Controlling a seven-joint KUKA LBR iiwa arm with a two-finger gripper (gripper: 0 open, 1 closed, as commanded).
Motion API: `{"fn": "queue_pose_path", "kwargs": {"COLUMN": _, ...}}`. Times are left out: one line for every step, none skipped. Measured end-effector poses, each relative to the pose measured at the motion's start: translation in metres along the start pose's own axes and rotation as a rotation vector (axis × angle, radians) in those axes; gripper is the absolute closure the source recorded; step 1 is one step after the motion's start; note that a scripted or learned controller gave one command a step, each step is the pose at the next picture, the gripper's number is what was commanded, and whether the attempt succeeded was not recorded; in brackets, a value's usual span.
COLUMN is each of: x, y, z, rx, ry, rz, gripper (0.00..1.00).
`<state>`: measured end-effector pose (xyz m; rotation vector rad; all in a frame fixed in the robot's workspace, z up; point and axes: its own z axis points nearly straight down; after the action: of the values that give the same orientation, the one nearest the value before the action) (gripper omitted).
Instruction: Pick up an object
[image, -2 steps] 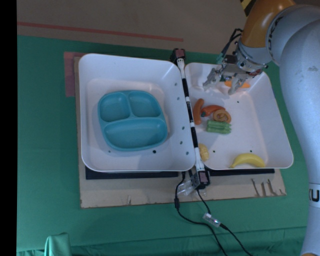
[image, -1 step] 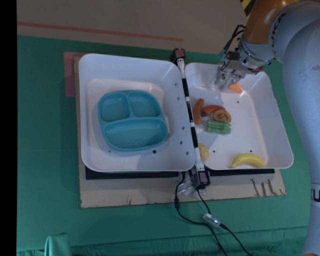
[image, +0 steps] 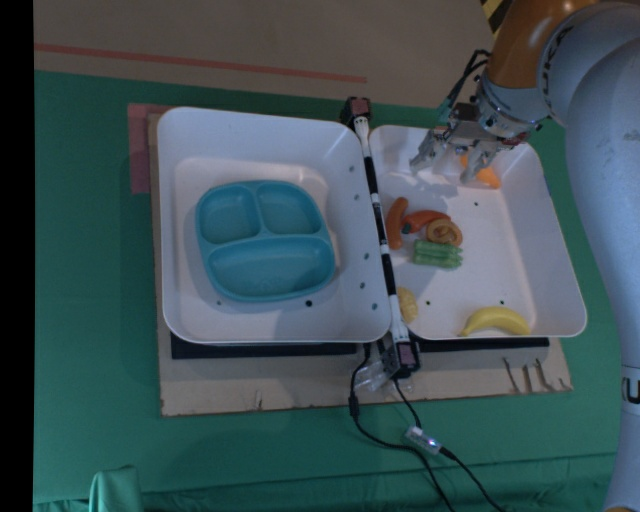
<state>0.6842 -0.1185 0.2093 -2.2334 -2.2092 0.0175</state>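
Observation:
My gripper (image: 445, 160) hangs over the far end of the right bin (image: 540, 250), fingers spread open with nothing between them. A small orange fruit (image: 488, 179) lies just to the right of the right finger, beside it and not gripped. Nearer the bin's middle lie an orange sausage-shaped piece (image: 397, 222), a red-orange piece (image: 425, 216), a round brown item (image: 446, 232) and a green vegetable (image: 438, 254). A banana (image: 495, 321) rests near the front edge and a small yellow piece (image: 407, 303) sits by the divider.
The left bin (image: 185, 140) holds a teal divided plate (image: 264, 240). A black-and-white bar (image: 375, 200) runs between the bins. Cables (image: 420, 435) trail over the green cloth in front. The arm's grey body (image: 600, 180) stands along the right side.

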Motion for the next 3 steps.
{"fn": "queue_pose_path", "kwargs": {"x": -0.001, "y": 0.001, "z": -0.014, "rx": -0.007, "ry": -0.002, "rz": 0.002, "gripper": 1.0}}
{"fn": "queue_pose_path", "kwargs": {"x": -0.001, "y": 0.001, "z": -0.013, "rx": -0.007, "ry": -0.003, "rz": 0.002, "gripper": 0.0}}
{"fn": "queue_pose_path", "kwargs": {"x": -0.019, "y": -0.026, "z": 0.021, "rx": -0.014, "ry": 0.005, "rz": -0.008, "gripper": 0.0}}
